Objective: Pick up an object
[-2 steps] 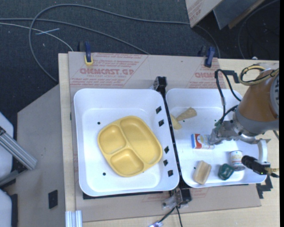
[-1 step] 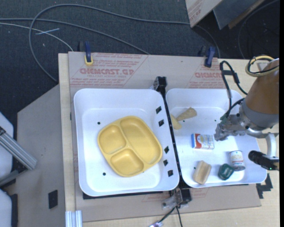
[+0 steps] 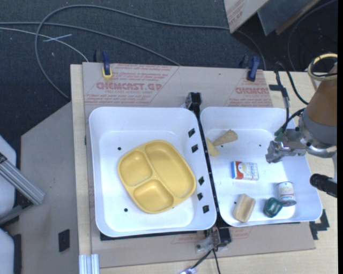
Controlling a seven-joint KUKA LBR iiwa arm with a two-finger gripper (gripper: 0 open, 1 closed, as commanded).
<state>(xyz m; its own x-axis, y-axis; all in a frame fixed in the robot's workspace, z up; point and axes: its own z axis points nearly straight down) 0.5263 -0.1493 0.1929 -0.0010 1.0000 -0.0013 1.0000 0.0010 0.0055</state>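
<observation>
- The bench top point(image 3: 161, 80) is a pale board printed with red lettering, held along its far edge by two blue clamps point(image 3: 106, 63), and it sits on a dark carpeted floor point(image 3: 134, 32) with thin cables point(image 3: 53, 37) looping across it
- Two shallow white bins lie side by side on the board, touching along a black seam down the middle
- The left bin point(image 3: 102, 160) holds a yellow three-compartment tray point(image 3: 156, 175), lying flat and turned at a slant
- The right bin point(image 3: 268, 120) holds several small things: a tan piece point(image 3: 222, 141) near the far left corner, a small blue, white and red carton point(image 3: 245, 170) near the middle, a tan block point(image 3: 244, 207) at the near edge, a teal item point(image 3: 272, 207) beside it, and a small can point(image 3: 285, 192) just right of that
- The grey arm with its orange band point(image 3: 324, 107) reaches in from the right, and the gripper point(image 3: 280, 150) hangs over the right side of the right bin, up and to the right of the carton and apart from it
- The fingers look like a dark blur from here; how wide they stand cannot be told, and nothing is seen between them
- A cardboard box point(image 3: 244, 13) sits beyond the far edge of the bench
</observation>
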